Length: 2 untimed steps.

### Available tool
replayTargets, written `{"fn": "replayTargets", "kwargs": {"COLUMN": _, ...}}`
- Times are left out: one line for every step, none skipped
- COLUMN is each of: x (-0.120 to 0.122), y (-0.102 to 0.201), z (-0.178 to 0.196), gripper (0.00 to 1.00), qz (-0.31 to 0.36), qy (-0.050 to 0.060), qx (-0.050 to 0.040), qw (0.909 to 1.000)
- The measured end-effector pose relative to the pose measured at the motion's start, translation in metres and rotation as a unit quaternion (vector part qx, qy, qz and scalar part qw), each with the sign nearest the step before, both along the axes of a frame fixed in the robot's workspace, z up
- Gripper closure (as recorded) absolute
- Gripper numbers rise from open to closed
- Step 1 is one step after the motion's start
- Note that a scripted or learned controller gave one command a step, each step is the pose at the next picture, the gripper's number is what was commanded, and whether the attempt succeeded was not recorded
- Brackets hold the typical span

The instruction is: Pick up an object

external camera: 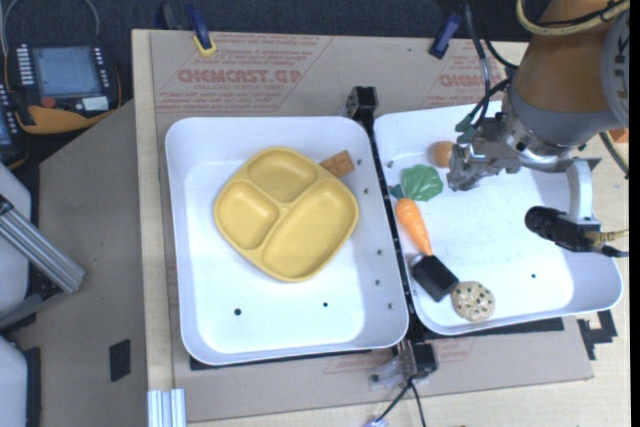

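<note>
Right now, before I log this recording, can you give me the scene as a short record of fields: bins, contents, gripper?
left bin: yellow three-compartment plastic plate; small brown block at the plate's far edge
right bin: green leafy toy, orange toy carrot, black rectangular block, beige speckled round toy, small orange-brown piece
gripper: above the right bin, beside the green leafy toy; no object seen between its fingers

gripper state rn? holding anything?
Gripper: cannot tell open or closed; nothing seen held. It hangs over the right bin, beside the green leaf.
</note>
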State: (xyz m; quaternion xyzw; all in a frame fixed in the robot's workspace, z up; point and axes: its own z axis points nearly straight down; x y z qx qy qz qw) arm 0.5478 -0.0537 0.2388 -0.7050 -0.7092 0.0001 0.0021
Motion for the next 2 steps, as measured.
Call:
{"fn": "replayTargets", "kwargs": {"x": -0.001, "y": 0.057, "z": 0.007, "gripper": 1.0, "qz": 0.0, "qy": -0.002, "qx": -0.0002, "qw": 1.0}}
{"fn": "replayTargets", "kwargs": {"x": 0.001, "y": 0.11, "z": -0.009, "gripper": 1.0, "qz": 0.0, "qy": 0.001, "qx": -0.0005, "qw": 1.0}}
